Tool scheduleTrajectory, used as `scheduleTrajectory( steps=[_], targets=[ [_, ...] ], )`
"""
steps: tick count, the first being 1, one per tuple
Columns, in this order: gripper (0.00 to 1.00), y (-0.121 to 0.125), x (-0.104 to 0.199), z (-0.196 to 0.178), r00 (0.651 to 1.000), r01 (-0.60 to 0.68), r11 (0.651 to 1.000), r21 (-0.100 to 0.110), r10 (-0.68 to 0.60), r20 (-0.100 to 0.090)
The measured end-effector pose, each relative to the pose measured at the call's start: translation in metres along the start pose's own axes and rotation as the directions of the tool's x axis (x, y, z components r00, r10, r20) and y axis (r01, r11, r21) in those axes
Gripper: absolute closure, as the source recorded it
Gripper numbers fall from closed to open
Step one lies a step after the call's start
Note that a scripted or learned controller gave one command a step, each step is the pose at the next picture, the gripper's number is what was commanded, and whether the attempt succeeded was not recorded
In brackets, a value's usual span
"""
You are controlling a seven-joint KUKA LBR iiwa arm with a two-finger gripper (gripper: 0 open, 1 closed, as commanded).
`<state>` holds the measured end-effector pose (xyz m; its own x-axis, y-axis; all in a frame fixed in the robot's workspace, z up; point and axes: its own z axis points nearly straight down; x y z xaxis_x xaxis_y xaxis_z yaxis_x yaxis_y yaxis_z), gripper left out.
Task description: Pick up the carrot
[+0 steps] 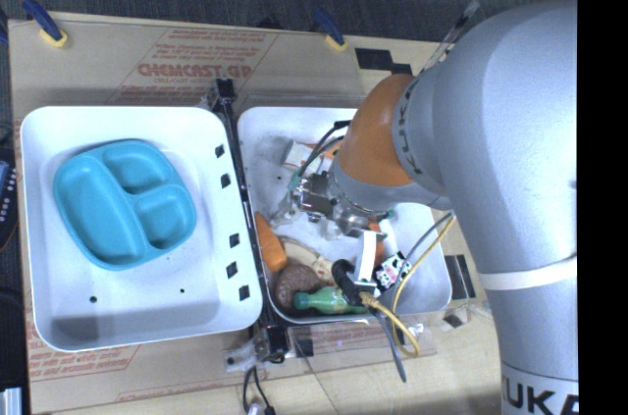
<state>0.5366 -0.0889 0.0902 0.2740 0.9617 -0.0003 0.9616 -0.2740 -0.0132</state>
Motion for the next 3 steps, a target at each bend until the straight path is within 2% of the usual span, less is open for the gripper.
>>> scheduleTrajectory(
  steps=[1, 2, 3],
  targets=[
    [0.0, 0.059, 0.027, -0.108, 1.0, 0.005, 1.0, -0.017, -0.005, -0.002],
    [0.0, 0.124, -0.012, -0.013, 0.991, 0.131, 0.991, -0.007, -0.131, 0.0],
    [0.0, 0.132, -0.082, -0.057, 1.0, 0.018, 1.0, -0.012, -0.018, 0.003]
  ],
)
